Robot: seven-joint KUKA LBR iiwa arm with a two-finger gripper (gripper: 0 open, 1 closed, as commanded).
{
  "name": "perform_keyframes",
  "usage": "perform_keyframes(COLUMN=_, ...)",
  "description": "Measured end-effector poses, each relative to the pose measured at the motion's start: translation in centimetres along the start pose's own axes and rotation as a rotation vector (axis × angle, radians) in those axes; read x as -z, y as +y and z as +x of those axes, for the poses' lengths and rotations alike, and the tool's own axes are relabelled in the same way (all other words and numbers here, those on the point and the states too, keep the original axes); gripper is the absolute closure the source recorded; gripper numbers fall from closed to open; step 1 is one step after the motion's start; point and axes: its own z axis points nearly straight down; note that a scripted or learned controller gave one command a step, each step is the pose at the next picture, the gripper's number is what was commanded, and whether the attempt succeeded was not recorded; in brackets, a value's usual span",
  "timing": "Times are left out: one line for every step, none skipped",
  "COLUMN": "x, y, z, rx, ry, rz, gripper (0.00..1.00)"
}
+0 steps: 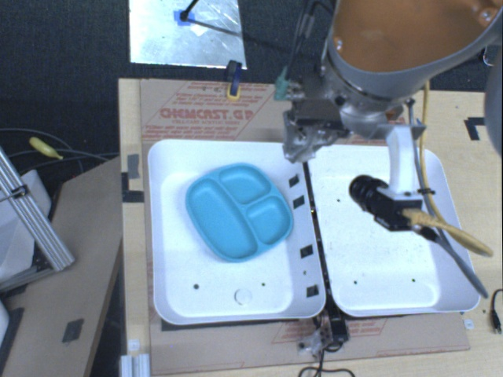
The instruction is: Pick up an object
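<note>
Plainly, the two-finger gripper (302,144) hangs over the rear of the ridge where the two bins meet, just at the far right corner of the left shallow white bin (189,293). Whether it stands parted or closed cannot be told from this slanted angle, since the metal at its tip blurs together. No object can be seen in its grasp.

Below and to the left of it, apart from it, lies the only loose thing on show: a light blue plastic plate with three compartments (236,210). It rests flat on the floor of the left bin, about the middle and a little toward the back. The right shallow white bin (377,285) lies under the wrist, and the grey arm with its orange band (409,30) rises out of the top right. Brown cardboard sheeting with red lettering (200,112) lies behind the bins.

By my reading the pick is at the approach step, with nothing yet lifted. The next move calls for a shift over the plate and a descent onto its raised rim or a divider, as the flat face gives no purchase.
</note>
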Motion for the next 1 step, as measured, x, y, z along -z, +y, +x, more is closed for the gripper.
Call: perform_keyframes(x=1.07, y=0.06, z=0.01, rx=0.004, ry=0.001, rz=-0.002, gripper=1.0)
